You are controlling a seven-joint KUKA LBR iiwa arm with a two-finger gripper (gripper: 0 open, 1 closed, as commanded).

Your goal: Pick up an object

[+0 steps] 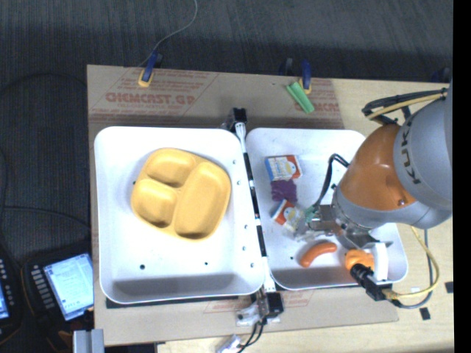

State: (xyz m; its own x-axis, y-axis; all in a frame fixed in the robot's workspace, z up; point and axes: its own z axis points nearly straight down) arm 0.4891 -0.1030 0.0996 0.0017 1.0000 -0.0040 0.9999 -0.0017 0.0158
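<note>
Arm point(401, 175) over right bin point(259, 197); gripper point(318, 223) low among small items, grip state can't tell. Orange sausage point(318, 252) at gripper's 6 o'clock, purple piece point(283, 190) at 10 o'clock. Yellow tray point(182, 193) in left bin point(118, 263).

Brown board point(184, 94) is covering the bench, sitting mid-frame over dark carpet point(73, 20). Two white bins are lying on it side by side: left bin point(118, 271) at center left, right bin point(257, 263) at center right, rims touching. Blue clamp point(149, 69) is gripping the board's top edge at upper left, another blue clamp point(306, 72) at upper center right, green piece point(300, 97) lying just below it.
</note>
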